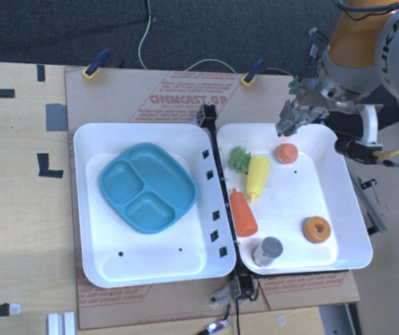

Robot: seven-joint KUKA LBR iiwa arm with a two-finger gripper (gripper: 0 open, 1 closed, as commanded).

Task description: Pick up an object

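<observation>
Camera view puts the grey arm with its orange band at the upper right, its two-finger gripper (288,126) hanging over the far edge of the right-hand shallow white bin (346,208), just above and beside a small round salmon-red ball-like toy (287,153). Whether the claw is spread or closed I cannot tell from this slanted angle; nothing is visibly held between its tips. The nearest candidate for the task is that red ball, lying in the far part of the right bin, apart from the other pieces. It looks light and probably hard plastic; being round and smooth, it would likely roll or squirt out of a pinch that is off-centre, so the hold should straddle its widest middle, coming straight down. Close to the divider lie a green broccoli-shaped toy (239,159), touching or nearly touching a yellow plastic squeeze bottle (257,176), and below them an orange-red plastic bottle (242,213); the bottles seem stiff and light, best taken across the narrow body. A brown ring-shaped doughnut toy (317,229) and a small grey-capped cylinder (268,248) sit near the front. The left-hand white bin (91,257) carries a blue compartment plate (148,187), flat and hard to pinch.
</observation>
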